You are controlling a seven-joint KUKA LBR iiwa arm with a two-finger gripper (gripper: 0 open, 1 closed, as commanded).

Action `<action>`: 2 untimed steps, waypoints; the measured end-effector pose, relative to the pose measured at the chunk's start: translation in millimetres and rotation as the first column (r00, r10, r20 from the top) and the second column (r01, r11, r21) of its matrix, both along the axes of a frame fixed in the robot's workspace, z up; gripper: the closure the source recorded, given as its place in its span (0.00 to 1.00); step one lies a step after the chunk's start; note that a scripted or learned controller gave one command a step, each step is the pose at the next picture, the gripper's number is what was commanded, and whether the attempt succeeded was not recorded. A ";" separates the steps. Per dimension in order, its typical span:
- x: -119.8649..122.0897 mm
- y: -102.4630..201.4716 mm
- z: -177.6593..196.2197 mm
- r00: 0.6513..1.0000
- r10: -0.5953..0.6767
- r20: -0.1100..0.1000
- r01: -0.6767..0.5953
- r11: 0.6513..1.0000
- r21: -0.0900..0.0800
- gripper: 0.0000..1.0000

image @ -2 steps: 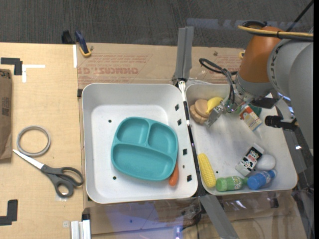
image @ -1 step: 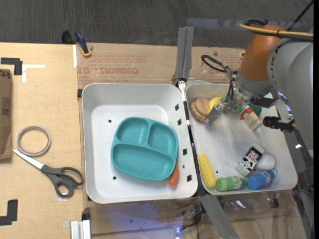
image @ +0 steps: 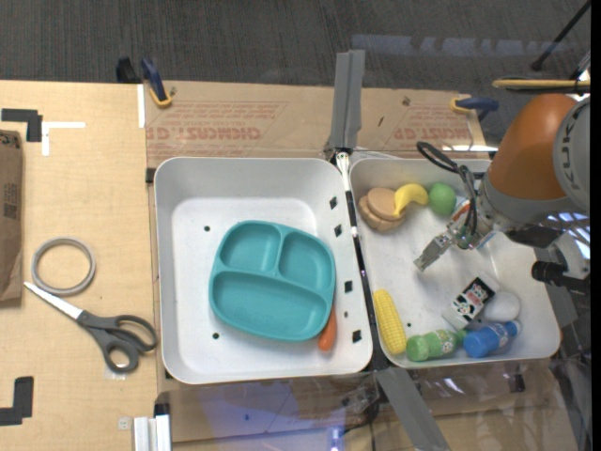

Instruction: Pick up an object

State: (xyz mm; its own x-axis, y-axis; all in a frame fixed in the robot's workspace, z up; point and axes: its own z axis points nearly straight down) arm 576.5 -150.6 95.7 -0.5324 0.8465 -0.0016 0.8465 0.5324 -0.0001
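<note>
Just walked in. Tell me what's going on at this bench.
A robot arm reaches into the right bin, its gripper hanging over bare floor with nothing seen in it. Around it lie a banana, corn cob and blue bottle. The left bin holds a teal divided plate.

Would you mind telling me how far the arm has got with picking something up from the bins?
Nothing looks picked up yet. The tool hangs over the right bin, above bare floor near its middle, with nothing visibly between its fingers. The banana, green ball, corn cob and blue bottle all lie in that bin. Left to do: go down on an object, grasp it and lift.
</note>
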 end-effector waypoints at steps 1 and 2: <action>35.5 48.1 -4.1 0.971 -0.240 0.000 0.240 0.971 0.000 0.00; 35.9 47.6 5.5 0.971 -0.238 0.001 0.238 0.971 -0.002 1.00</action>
State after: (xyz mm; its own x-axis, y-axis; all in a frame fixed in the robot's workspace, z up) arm 612.4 -103.0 101.1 -0.3160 0.9487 -0.0041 0.9487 0.3160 -0.0005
